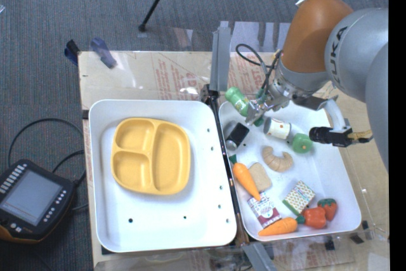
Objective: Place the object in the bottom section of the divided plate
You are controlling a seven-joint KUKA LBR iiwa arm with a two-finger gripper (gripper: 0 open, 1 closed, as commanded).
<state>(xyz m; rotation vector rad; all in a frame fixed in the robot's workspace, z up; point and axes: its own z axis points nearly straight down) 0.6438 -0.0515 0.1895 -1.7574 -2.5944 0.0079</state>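
Camera view: gripper [257, 112], its grip state impossible to tell, hovers at the right bin's [336, 184] top-left corner; divided plate [151, 155] awaits.

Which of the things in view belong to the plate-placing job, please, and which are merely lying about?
Job: yellow divided plate, left bin, gripper, green bottle by it.

Lying about: croissant, two carrots, tomato, black handheld pendant.

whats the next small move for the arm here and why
Probably a short descent onto the green bottle and a close on it. The gripper sits at the right bin's top left corner next to that bottle, with nothing visibly between its fingers, and the yellow divided plate in the left bin holds nothing yet.
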